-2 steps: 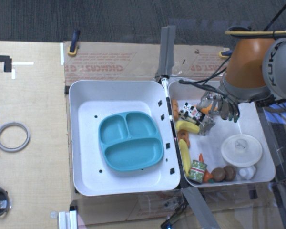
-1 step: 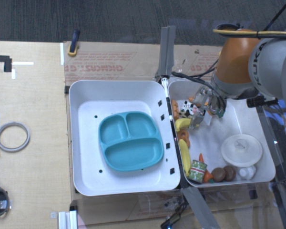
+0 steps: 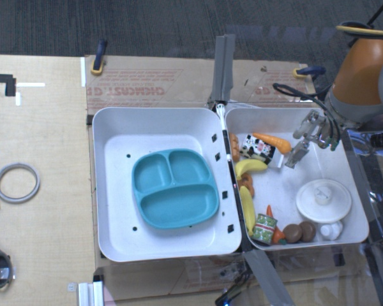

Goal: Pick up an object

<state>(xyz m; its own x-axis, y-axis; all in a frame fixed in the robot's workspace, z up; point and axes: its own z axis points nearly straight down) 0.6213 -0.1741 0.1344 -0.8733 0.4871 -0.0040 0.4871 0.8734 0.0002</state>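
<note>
**Over the right bin, nothing in my grip**

The carrot lies in the upper part of the right bin, its long axis running roughly left to right with a slight downward slope, the thicker end toward the right near my fingers. Just left of it, touching or nearly so, sits a small black-and-white patterned carton. Below them a banana curves along the bin's left wall, and a second banana lies lengthwise farther down.

My gripper hangs just right of the carrot's end, fingers spread apart with nothing between them, and I cannot tell whether a fingertip touches it.

A white lidded bowl sits below. The left bin holds a blue divided plate.
</note>
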